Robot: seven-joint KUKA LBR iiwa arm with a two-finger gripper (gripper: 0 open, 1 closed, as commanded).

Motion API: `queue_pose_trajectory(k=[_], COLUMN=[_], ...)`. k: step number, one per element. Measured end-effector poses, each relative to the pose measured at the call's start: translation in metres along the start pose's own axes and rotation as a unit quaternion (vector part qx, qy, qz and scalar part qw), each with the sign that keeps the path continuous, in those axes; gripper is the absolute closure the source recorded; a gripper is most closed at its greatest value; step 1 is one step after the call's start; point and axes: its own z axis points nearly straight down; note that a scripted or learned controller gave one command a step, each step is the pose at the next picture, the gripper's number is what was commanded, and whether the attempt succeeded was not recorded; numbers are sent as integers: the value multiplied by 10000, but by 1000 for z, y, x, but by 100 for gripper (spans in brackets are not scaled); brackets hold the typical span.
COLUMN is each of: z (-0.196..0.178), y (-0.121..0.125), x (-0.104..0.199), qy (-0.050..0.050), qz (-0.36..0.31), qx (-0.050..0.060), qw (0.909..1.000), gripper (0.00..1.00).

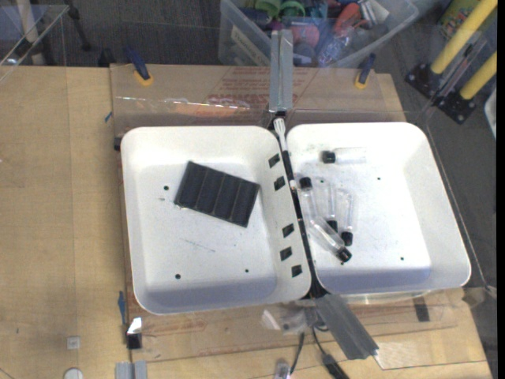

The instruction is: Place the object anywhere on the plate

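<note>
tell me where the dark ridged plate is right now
The dark ridged plate lies flat in the left bin in the camera view, toward its upper middle, across the divider from the clear tubes in the right bin.

Plate (pixel 217 194): a flat, dark, rectangular slab with parallel ribs across its top, lying tilted in the left bin (pixel 158 294), its long side slanting down toward the right, its top bare. Objects: small clear tubes with black caps in the right bin (pixel 442 212). One tube (pixel 344 156) lies alone near the far wall, cap to the left; the tube cluster (pixel 330 215) lies loosely heaped just beside the divider, with dark caps at its near end. Plate and tubes lie well apart, in separate bins
</note>
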Motion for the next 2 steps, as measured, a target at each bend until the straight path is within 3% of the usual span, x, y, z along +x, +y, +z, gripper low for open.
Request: queue_pose_trajectory(k=[1, 2], z=[-11, -21], y=[1, 3], x=[0, 0], qy=[-11, -23], qz=[-3, -9], qx=[-17, -34], qw=[10000, 10000], gripper=[100, 100])
